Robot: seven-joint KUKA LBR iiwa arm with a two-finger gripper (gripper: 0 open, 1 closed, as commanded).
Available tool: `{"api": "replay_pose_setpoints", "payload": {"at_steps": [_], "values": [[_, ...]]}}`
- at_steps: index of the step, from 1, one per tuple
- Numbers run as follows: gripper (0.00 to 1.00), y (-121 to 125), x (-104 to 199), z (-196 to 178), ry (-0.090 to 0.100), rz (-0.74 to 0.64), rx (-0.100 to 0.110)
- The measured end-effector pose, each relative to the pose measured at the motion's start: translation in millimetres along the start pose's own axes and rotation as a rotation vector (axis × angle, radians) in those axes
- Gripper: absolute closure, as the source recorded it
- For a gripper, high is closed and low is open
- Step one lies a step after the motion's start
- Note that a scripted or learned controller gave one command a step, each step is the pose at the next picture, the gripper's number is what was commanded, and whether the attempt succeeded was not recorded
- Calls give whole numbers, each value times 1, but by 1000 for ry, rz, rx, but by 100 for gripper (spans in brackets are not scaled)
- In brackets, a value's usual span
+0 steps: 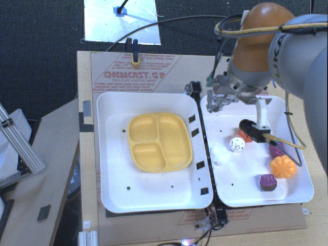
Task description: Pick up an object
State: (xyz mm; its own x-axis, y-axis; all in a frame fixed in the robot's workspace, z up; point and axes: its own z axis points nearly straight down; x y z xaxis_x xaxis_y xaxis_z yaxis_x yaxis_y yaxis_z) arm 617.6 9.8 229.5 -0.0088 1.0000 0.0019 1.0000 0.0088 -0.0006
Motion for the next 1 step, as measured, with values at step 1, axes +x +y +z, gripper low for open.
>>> {"api": "replay_pose_setpoints", "payload": {"at_steps": [1], "values": [[100, -20, 45, 11, 0, 0, 1]]}}
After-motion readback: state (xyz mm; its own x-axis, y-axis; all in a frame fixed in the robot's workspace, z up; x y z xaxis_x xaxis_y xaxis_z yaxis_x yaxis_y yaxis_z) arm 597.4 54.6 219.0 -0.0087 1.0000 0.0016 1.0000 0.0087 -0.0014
